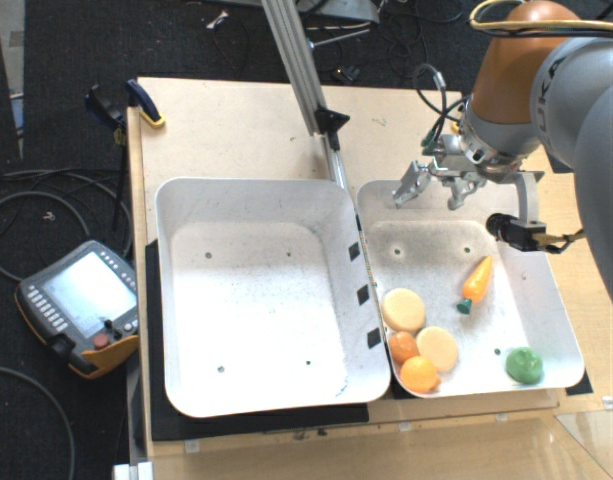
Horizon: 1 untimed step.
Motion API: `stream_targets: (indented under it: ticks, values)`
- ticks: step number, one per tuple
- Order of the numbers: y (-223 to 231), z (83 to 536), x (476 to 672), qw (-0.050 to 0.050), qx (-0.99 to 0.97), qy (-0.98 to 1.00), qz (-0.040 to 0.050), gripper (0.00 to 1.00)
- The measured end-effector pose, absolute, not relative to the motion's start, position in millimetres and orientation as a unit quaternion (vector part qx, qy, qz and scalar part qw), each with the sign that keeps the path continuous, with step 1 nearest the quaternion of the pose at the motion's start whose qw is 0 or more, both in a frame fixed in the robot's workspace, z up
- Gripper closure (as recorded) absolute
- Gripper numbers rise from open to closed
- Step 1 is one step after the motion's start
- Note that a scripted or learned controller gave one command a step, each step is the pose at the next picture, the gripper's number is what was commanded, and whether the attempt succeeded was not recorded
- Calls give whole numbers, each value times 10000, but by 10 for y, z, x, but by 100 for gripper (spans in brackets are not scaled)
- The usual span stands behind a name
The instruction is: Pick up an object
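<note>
I see the hand (433, 190) spread open, gripping nothing, above the right bin (546, 298). It contains one carrot (475, 281), one green ball (524, 365), two cream discs (404, 309), two orange fruits (419, 374).

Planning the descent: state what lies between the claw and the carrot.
Camera view: bare white bin floor separates the open claw from the carrot.

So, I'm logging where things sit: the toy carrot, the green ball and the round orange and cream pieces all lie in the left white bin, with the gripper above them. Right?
Not quite. The camera view shows the orange toy carrot, green ball and round orange and cream pieces in the right white bin, not the left one. The gripper hangs over that bin's far edge.
</note>
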<state>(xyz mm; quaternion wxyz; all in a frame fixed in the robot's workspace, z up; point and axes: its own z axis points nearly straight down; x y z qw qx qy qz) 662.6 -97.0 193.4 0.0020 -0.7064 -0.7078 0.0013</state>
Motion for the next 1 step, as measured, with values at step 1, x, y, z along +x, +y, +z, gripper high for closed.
stream_targets:
  ticks: [1]
  values:
    - [-970, 1964, 6636, -1, -7058, -7084, 2, 0]
